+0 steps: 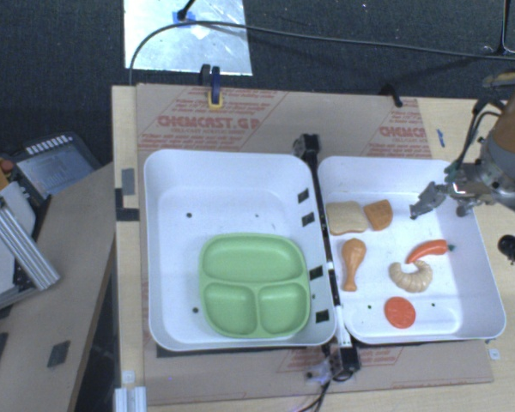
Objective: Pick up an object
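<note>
Camera view: gripper (429, 201) hangs near, above the red pepper (427, 250).

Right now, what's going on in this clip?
A grey robot arm reaches in from the right, its pincer over the upper right part of the right-hand white bin, holding nothing. Toy foods lie below it: a tan bread slice, a red chili pepper and a drumstick. A green divided plate sits in the left bin.
</note>
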Action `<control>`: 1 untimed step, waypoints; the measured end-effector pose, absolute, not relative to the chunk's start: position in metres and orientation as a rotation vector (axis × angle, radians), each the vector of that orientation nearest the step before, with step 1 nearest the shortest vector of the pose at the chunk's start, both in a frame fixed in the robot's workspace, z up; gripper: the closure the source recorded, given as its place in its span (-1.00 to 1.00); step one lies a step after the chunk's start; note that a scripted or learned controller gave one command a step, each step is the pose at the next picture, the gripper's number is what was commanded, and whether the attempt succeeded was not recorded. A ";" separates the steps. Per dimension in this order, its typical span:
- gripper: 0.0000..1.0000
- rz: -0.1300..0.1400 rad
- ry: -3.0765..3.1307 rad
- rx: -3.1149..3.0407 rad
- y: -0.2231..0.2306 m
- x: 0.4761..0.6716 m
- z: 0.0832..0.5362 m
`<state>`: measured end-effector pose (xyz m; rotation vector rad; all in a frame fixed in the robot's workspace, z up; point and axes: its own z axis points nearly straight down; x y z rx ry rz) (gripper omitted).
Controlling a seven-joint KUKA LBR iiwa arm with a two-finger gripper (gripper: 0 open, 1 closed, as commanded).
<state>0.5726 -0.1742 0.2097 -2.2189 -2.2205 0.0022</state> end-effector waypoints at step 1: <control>-1.00 0.003 -2.220 -2.217 -0.171 0.568 0.148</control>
